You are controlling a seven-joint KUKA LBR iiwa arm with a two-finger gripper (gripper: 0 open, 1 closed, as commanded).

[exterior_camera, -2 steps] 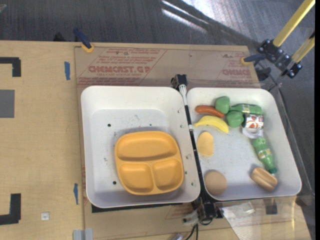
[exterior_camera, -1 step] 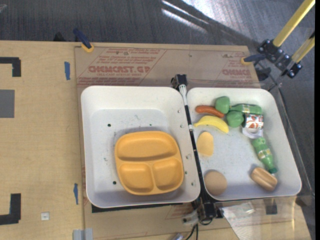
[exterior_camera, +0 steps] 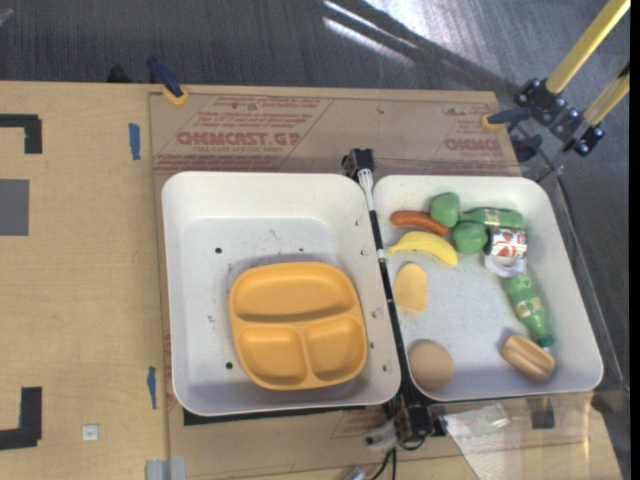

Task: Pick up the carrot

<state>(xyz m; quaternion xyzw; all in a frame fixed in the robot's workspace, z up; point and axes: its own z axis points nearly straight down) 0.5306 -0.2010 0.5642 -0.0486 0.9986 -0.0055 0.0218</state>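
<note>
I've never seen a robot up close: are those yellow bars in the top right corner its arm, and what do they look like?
Probably not: this robot's arm is grey with an orange band. These are two straight, thin yellow bars, slanted and joined by chunky black clamps, more like a stand's struts. I can make out no cables or markings on them.

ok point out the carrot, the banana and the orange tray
carrot (exterior_camera: 419, 221), camera view, middle of its body
banana (exterior_camera: 424, 248), camera view, middle of its curve
orange tray (exterior_camera: 296, 302), camera view, ridge between its compartments
</note>
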